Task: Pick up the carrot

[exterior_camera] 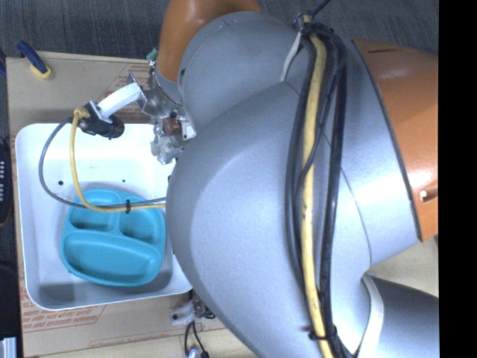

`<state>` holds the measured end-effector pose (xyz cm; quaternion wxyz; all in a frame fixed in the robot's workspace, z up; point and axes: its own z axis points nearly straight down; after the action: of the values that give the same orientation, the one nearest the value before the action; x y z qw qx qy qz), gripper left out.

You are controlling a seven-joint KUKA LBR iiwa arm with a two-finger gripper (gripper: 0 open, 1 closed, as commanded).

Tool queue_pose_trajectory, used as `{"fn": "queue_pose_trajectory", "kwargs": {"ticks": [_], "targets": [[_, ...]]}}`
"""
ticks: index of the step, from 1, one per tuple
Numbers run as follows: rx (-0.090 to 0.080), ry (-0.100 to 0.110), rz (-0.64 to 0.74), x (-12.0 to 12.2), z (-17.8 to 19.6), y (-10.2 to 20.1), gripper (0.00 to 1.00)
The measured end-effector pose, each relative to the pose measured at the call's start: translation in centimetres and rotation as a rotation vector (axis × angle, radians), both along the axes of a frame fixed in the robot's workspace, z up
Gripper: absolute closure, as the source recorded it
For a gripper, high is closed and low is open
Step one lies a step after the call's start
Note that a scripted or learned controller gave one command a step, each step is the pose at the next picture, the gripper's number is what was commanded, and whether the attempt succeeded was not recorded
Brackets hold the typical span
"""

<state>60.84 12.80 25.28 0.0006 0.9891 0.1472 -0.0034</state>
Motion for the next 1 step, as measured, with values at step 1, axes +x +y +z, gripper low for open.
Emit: {"fn": "queue_pose_trajectory", "kwargs": {"ticks": [1], "targets": [[-0.001,0.0,-0.001,-0.01,-0.07,-0.02,0.0]]}}
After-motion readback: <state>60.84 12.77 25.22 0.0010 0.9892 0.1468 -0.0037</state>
